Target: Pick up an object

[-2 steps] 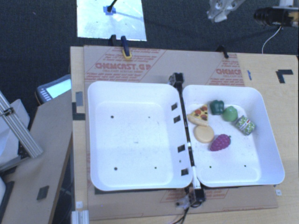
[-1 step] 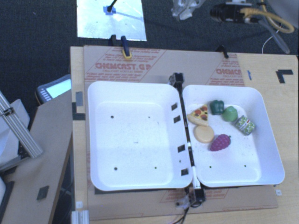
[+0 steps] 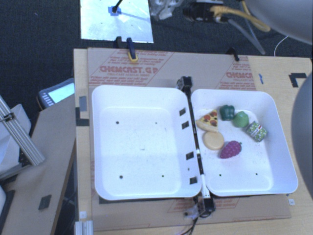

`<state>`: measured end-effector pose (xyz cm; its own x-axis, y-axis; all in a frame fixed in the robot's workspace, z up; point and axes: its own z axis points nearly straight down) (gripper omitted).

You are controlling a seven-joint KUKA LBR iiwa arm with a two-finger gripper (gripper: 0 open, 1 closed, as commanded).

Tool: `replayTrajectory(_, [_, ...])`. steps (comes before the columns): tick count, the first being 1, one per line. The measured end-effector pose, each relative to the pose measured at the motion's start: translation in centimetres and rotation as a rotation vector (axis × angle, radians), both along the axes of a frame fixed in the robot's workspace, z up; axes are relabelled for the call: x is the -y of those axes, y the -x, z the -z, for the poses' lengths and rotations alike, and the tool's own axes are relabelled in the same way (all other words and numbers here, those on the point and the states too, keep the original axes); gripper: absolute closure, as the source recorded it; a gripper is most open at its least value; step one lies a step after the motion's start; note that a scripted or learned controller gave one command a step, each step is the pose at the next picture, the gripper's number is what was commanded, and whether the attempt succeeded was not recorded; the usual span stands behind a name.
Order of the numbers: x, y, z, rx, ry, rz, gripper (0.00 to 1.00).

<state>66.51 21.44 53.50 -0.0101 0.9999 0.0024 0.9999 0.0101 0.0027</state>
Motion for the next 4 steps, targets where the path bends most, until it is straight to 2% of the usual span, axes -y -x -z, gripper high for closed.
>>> replayTrajectory(1, [-2.3,11.8,3.0,-0.008,0.001,-0.001,1.0])
replayTrajectory(2, [-2.0,16.7,-0.2,0.0,0.0,0.003,1.0])
replayTrajectory(3, [-2.0,16.5,0.0,-0.001,0.001,0.005,0.0])
replayTrajectory(4, [-2.0,16.5,-1.2,0.0,-0.001,0.001,1.0])
